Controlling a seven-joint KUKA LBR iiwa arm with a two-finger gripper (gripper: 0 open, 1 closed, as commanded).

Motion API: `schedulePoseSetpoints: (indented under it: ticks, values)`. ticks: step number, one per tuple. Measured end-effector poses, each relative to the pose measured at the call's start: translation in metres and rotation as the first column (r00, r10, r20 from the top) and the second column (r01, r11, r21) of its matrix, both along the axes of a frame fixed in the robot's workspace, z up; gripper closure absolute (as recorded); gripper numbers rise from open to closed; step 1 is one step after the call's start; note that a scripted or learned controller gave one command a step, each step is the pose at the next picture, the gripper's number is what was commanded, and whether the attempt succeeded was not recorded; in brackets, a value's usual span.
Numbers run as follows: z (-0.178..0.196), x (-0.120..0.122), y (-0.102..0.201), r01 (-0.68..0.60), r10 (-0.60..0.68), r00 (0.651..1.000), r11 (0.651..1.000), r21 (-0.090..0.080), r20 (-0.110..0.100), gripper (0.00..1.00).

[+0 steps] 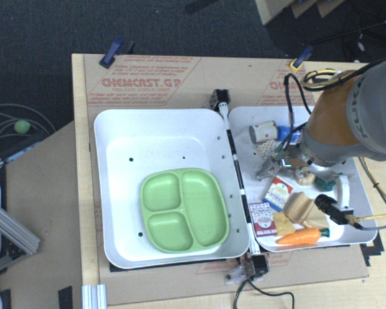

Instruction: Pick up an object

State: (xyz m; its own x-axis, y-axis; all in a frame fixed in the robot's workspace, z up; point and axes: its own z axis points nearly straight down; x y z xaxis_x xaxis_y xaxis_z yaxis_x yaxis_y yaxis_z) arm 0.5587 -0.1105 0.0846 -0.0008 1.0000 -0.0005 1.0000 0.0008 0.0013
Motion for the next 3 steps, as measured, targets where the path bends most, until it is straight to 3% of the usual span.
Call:
schedulePoseSetpoints:
  ticks: [1, 2, 3]
  values:
    - [0.01, 0.0, 0.0, 0.001, -0.001, 1.0, 1.0, -0.001, 0.002, 1.0]
    - [0.01, 0.0, 0.0, 0.001, -0.001, 1.0, 1.0, 0.0, 0.001, 0.0]
    - [-0.001, -0.025, 0.001, 0.001, -0.001, 1.0, 1.0, 0.001, -0.004, 0.0]
